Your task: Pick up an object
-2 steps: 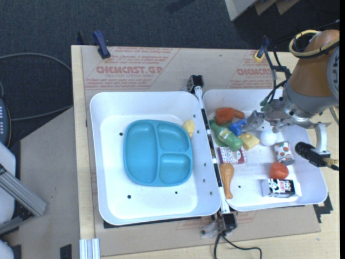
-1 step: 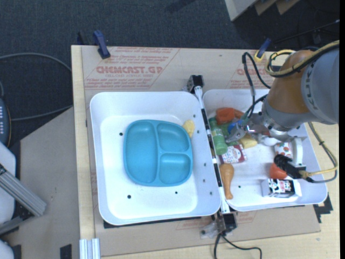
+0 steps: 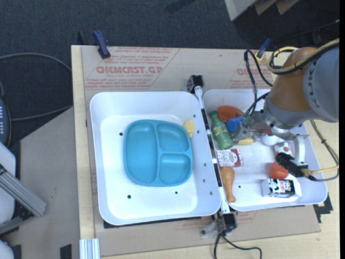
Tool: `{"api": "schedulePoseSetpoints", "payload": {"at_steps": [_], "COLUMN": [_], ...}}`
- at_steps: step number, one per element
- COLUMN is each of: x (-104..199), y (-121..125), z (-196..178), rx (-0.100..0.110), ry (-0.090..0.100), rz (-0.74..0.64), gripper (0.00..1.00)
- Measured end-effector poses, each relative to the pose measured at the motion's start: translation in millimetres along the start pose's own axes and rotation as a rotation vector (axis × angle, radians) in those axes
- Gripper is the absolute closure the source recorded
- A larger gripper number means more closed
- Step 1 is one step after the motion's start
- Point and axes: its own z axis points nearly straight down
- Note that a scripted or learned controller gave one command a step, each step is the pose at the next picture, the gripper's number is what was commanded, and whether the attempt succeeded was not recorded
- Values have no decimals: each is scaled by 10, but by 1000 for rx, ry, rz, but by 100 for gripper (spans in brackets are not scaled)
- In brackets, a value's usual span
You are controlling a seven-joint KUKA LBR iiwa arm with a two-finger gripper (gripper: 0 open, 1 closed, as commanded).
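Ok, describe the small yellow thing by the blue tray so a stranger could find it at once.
Start at the left white bin, which holds a blue divided tray. Go to the tray's upper right corner, near the wall shared with the other bin: the small yellow object lies there. It is the one loose item in that bin, pale yellow beside the blue tray.
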Motion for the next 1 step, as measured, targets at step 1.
{"api": "schedulePoseSetpoints", "payload": {"at_steps": [1], "x": [741], "y": [342], "z": [-897], "rx": [0], "ry": [1], "rz": [-2], "gripper": [100]}}
